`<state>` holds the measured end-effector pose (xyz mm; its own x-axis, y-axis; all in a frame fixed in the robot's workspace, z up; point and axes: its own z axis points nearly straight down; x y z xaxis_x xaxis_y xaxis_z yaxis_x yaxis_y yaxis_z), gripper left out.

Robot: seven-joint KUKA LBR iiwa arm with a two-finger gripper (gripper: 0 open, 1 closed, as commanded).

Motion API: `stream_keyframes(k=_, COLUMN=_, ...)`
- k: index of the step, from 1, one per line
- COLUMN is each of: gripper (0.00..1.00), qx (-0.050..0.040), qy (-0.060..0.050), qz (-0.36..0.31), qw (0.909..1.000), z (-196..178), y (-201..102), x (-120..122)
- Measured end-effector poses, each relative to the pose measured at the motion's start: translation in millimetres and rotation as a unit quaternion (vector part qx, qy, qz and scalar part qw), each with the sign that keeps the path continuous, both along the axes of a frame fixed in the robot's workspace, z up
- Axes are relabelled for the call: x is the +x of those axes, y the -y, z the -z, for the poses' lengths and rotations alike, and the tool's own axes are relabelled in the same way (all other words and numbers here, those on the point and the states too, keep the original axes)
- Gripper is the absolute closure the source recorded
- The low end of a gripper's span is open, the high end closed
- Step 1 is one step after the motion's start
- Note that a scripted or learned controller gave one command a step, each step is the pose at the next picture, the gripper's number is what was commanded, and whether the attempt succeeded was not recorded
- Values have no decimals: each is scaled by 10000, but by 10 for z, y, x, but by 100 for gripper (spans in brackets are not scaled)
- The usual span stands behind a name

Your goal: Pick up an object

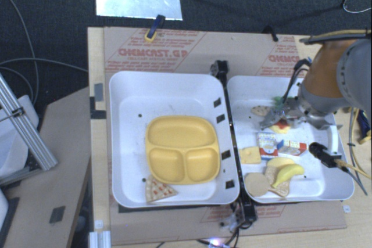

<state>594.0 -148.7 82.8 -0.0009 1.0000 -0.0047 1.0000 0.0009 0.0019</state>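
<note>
Reaching in from the right, the arm [334, 75] sets its claw [278, 117], grip unclear, low in the right bin [334, 186].

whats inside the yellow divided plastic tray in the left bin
The yellow divided plastic tray shows three bare compartments. A waffle-patterned triangular toy slice lies outside, at its lower left corner.

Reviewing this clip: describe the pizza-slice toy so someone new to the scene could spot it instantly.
Find the left white bin, which holds a yellow divided tray. Just off the tray's near-left corner, against the bin's front wall, lies the pizza slice. It is a flat tan triangle with red spots and shares that bin with nothing but the tray.
</note>
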Motion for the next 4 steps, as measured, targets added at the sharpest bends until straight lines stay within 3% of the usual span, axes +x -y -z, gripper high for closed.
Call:
stream_keyframes(k=1, gripper=0, qx=55, qy=-86, qz=1, qw=9999, z=-41, y=237, x=746)
stream_keyframes(k=2, gripper=0, qx=69, qy=-30, qz=-2, qw=10000, z=-128, y=556, x=612)
stream_keyframes(k=3, gripper=0, qx=26, qy=-2, qz=-40, qw=10000, z=-18, y=-126, x=493)
stream_keyframes(k=4, gripper=0, qx=14, qy=11, qz=8, qw=10000, z=-37, y=27, x=-136)
